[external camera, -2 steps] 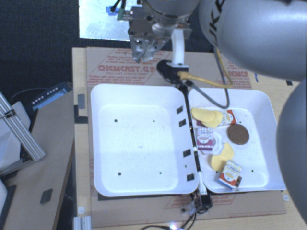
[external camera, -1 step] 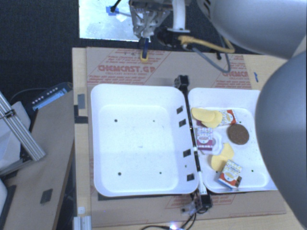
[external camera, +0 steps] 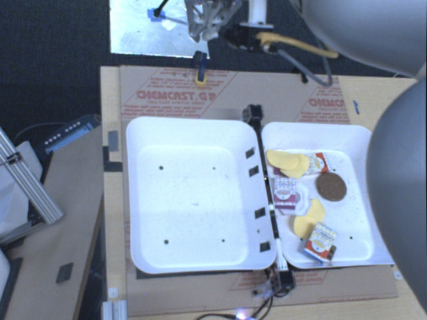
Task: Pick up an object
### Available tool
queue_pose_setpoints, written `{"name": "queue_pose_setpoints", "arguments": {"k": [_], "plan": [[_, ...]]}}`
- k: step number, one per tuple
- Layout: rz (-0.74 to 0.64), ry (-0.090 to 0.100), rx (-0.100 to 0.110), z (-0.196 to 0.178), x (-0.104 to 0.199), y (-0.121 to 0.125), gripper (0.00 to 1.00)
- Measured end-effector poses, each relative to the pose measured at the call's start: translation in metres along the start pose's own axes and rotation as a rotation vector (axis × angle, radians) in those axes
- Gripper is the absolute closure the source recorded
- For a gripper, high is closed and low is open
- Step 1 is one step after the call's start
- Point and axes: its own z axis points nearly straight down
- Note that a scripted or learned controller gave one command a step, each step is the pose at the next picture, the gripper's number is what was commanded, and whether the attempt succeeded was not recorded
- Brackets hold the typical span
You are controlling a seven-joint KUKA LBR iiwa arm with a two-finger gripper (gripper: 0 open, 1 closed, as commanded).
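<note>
- Candidate objects for the pick all lie in the right bin (external camera: 360, 133), well apart from the jaws and down-view and right of them.
- Brown disc (external camera: 331, 187) lies flat with bare bin floor around most of it. I judge it the cleanest target, though its low profile may let the jaws slide over it.
- Upper yellow piece (external camera: 287, 160) overlaps a red-and-white packet (external camera: 321, 161). Lower yellow piece (external camera: 309, 219) is touching or just beside a small printed box (external camera: 320, 242).
- White-and-maroon packet (external camera: 285, 193) sits against the bin wall nearest the divide, so there is probably little room to straddle it there.
- Left bin (external camera: 193, 199) lies almost straight down-view from the jaws and nearer to them than the cluster.
- Jaws are parked beyond the far edge of the surface, above a pale floor patch, with nothing visibly between them. Whether they are open or closed cannot be told, as the tooling is small and blurred.
- Blue-and-yellow clamp (external camera: 200, 69) sits just down-view of the jaws on the protective sheet (external camera: 173, 92), presumably pinning it.
- Arm (external camera: 347, 19) crosses the top right, likely held back to leave the bins in the camera's sight.
- Judgement: no grasp begun; next is travel to the right bin and descent.
</note>
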Motion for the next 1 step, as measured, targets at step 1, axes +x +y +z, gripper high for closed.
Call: {"name": "queue_pose_setpoints", "arguments": {"k": [1], "plan": [[-0.001, 0.0, -0.001, -0.0421, -0.0001, 0.0001, 1.0]]}}
